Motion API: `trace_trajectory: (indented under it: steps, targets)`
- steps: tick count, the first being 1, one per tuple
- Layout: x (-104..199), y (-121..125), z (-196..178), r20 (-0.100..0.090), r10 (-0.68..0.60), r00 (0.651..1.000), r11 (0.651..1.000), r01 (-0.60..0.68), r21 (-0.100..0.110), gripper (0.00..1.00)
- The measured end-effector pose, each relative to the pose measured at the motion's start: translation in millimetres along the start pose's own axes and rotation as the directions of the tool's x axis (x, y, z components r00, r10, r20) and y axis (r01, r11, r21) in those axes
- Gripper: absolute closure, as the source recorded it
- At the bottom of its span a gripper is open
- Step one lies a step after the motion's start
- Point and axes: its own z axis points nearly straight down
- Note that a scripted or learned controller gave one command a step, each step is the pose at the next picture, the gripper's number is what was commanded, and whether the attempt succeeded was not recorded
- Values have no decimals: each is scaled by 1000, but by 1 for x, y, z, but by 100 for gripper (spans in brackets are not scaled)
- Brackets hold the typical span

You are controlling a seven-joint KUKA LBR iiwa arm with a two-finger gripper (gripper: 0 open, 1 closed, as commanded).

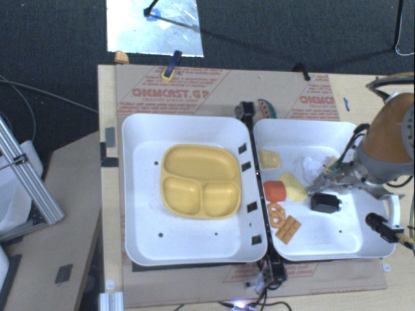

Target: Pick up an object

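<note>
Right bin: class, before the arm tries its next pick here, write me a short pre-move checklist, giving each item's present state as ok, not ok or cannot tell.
1. Objects to pick lie in the right bin: ok; red piece, pale yellow piece, pretzel, cracker.
2. Gripper is over that bin: ok.
3. Something between its fingers: cannot tell.
4. Red and pale yellow pieces stand apart: not ok, they touch.
5. Yellow tray in the left bin lies out of the arm's way: ok.

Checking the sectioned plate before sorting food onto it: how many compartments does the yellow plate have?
3. The yellow plate in the left bin has one wide compartment across its far side and two smaller ones side by side nearer the camera.
</note>
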Motion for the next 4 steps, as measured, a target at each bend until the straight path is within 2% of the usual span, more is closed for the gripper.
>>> trace_trajectory:
  steps: [1,2,3,4]
  targets:
    - [47,-27,0,-3,-6,1000,1000,6,3,0]
    - [44,-24,-12,0,-5,1000,1000,5,-5,100]
    - [28,-55,-86,2,0,1000,1000,0,-4,100]
    - [29,-54,-82,0,-1,1000,1000,1,-2,0]
